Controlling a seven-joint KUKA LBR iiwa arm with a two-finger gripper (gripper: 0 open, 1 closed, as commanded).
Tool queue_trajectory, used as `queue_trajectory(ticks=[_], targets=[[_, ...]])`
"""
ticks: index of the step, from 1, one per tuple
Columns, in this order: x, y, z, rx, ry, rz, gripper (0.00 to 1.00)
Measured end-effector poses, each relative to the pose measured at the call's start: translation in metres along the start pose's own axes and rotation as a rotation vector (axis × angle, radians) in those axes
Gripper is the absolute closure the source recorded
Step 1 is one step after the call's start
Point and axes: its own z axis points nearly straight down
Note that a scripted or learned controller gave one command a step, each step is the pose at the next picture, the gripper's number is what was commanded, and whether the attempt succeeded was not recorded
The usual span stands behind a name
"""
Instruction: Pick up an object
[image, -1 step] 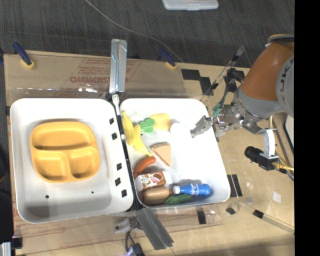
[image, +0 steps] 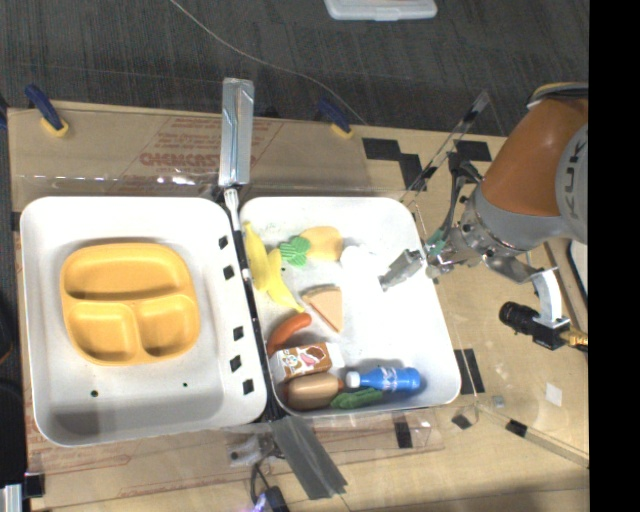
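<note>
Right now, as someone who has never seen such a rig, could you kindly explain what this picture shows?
One camera looks down at a slant on a bench with two shallow white bins. The left bin holds a yellow divided tray. The right bin holds toy food: a banana, a pizza slice, a sausage and a blue bottle, among others. The grey and orange machine at the right is a robot arm. Its gripper hangs over the right bin, with nothing visibly between its fingers.
</note>
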Motion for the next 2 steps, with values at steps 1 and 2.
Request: queue_trajectory(ticks=[1, 2], targets=[[0.057, -0.044, 0.070, 0.002, 0.002, -0.158, 0.00], [0.087, 0.034, 0.134, -0.017, -0.004, -0.016, 0.00]])
